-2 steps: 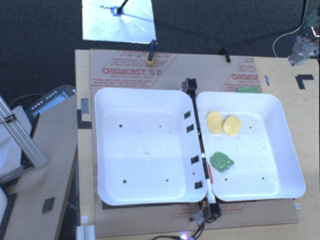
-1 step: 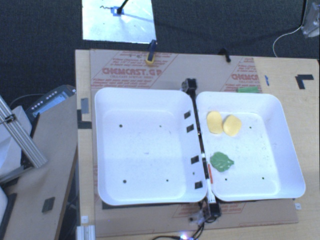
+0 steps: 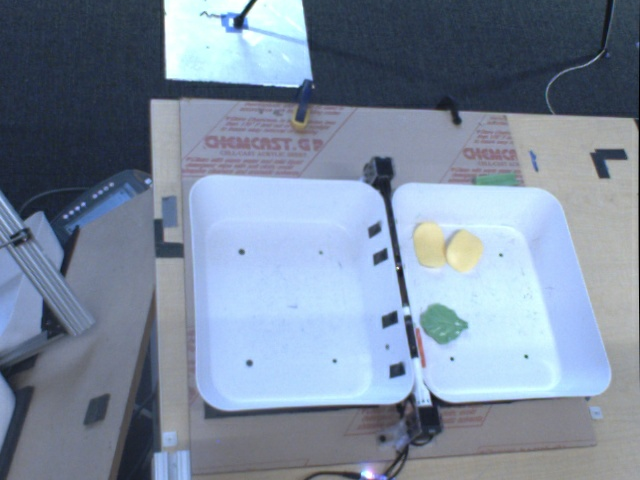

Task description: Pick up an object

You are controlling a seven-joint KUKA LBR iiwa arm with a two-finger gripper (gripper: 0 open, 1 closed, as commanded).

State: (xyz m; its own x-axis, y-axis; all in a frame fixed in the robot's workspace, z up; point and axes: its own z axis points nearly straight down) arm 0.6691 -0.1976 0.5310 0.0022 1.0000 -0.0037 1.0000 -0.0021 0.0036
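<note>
Presently, two shallow white bins are sitting side by side on a brown board printed with red lettering. The right bin is holding all three loose items. Two pale yellow pieces are lying flat on its floor, touching each other or very nearly so: the left yellow piece is resting at about ten o'clock from the bin's centre, and the right yellow piece at about eleven o'clock. A crumpled green piece is lying at about eight o'clock, apart from the yellow pair and close to the bin's left wall.

The left bin is showing a bare floor with a few dark dots. Small black clips are running along the seam where the two bins are meeting. At twelve o'clock from the left bin, a yellow clamp is sitting on the board's edge, and beyond it a shiny metal sheet is lying on dark carpet.

As for the claw, whether it is spread or pressed together cannot be told.
</note>
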